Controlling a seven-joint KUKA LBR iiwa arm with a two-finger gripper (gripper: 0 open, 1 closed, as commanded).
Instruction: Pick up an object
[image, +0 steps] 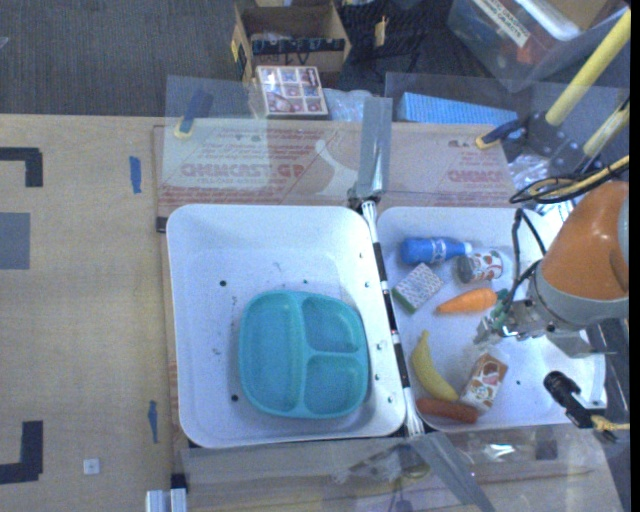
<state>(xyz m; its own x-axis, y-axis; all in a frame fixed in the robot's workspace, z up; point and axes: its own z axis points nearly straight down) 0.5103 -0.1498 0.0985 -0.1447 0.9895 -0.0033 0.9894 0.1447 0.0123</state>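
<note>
Two shallow white bins side by side, smooth plastic with rounded corners. In the left bin, toward five o'clock, a teal divided tray, glossy, three compartments, rounded rectangle.

In the right bin, a scatter of small things: a blue bottle lying flat, long axis three to nine o'clock, white cap toward three; just beside it at three o'clock a small can; below, a green speckled sponge block; an orange carrot, tapered, tip toward nine; a curved yellow banana, running twelve to five; a red sausage, lengthwise three to nine; a small printed carton, tilted, long axis one to seven.

Gripper low over the right bin, just at three o'clock of the carrot, above the carton. Fingers too blurred to tell apart or together.
</note>
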